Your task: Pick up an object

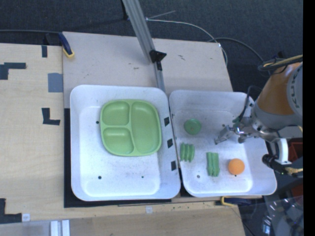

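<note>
The grey arm (283, 102) with its orange band reaches in from the right over the right bin (224, 100), and its tool (225, 134) hangs low above the bin's middle, fingers pointing left; nothing sits between them, though whether they are spread wide or narrow cannot be told from this slanted view. Four things lie in that bin: a round green ball (192, 127) left of the tool, a ridged green piece (187, 152) just below the ball, a longer green piece (212, 163) near the front, and an orange ball (236, 166) to its right, apart from the tool. In the left bin (81, 132) rests a green divided plate (131, 127).
</note>
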Robot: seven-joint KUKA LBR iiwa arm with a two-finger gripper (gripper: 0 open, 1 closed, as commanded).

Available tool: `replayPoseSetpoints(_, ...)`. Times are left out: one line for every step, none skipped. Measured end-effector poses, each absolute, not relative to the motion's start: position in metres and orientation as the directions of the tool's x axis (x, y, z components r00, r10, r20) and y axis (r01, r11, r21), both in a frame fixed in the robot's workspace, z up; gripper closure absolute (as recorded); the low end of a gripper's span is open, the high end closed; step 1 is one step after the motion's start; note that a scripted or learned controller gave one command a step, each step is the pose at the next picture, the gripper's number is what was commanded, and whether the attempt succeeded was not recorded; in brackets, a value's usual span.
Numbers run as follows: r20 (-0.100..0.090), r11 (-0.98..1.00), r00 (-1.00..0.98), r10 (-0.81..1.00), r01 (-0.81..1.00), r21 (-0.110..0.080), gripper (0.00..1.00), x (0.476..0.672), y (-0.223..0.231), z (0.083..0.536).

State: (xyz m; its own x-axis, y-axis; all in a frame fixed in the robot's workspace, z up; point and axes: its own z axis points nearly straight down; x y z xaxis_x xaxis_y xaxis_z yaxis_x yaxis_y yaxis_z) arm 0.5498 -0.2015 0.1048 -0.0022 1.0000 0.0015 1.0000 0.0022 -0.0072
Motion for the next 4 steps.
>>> replayPoseSetpoints(0.001, 0.003, -0.003, 1.000, 1.000, -0.003, 1.00, 0.551, -0.201, 0.118)
replayPoseSetpoints(-0.002, 0.002, -0.002, 1.000, 1.000, 0.005, 1.00, 0.552, -0.198, 0.181)
replayPoseSetpoints(-0.003, 0.002, -0.002, 1.000, 1.000, 0.006, 1.00, 0.551, -0.200, 0.245)
replayPoseSetpoints(0.000, 0.002, -0.002, 1.000, 1.000, 0.001, 1.00, 0.551, -0.200, 0.251)
